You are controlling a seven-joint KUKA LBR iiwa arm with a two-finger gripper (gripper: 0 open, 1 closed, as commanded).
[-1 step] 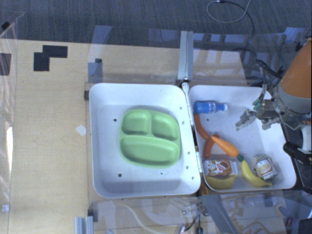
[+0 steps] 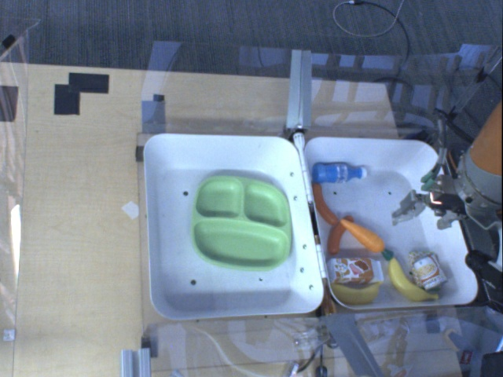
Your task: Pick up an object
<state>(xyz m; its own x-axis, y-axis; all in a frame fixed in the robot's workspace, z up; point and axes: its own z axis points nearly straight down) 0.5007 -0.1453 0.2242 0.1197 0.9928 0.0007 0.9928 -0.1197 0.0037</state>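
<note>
In the right bin (image 2: 393, 151) lie a blue bottle (image 2: 336, 172) near the back left, an orange carrot (image 2: 363, 235), a reddish sausage-shaped piece (image 2: 323, 213), a small packet (image 2: 355, 271) on a yellow bowl (image 2: 355, 292), a banana (image 2: 410, 281) and a small can (image 2: 427, 267). My gripper (image 2: 428, 211) hovers over the bin's right side, its two fingers spread apart with nothing between them. It stands above and behind the can and banana.
The left bin (image 2: 169, 285) holds a green divided plate (image 2: 240, 221). A metal post (image 2: 298, 93) rises between the bins at the back. A cable (image 2: 377, 18) loops on the dark floor beyond the bench.
</note>
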